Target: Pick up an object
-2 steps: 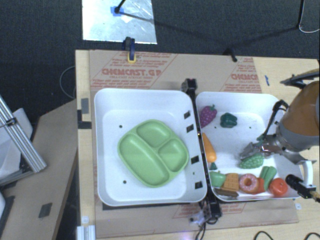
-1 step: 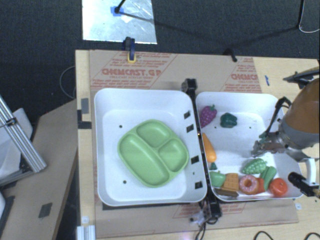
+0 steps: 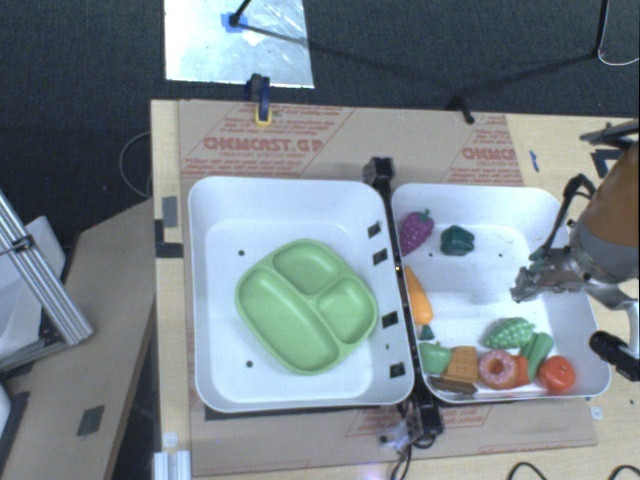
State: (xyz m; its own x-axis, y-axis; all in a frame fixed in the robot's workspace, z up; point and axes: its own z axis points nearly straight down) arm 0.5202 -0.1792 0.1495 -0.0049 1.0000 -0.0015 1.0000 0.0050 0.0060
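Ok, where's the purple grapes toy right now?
The grapes lie in the right bin's far-left corner, just left of the dark green pepper and above the carrot.

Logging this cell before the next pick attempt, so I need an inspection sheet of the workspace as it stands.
Surface: bench bearing left bin and right bin.
Job's things: toy food in right bin, including purple grapes, dark green pepper, carrot, donut, tomato.
Clutter: green divided plate in left bin.
Grippers: gripper over right bin, holding nothing visible.
Cables: black cable across dark floor.
Surroundings: foil sheet.
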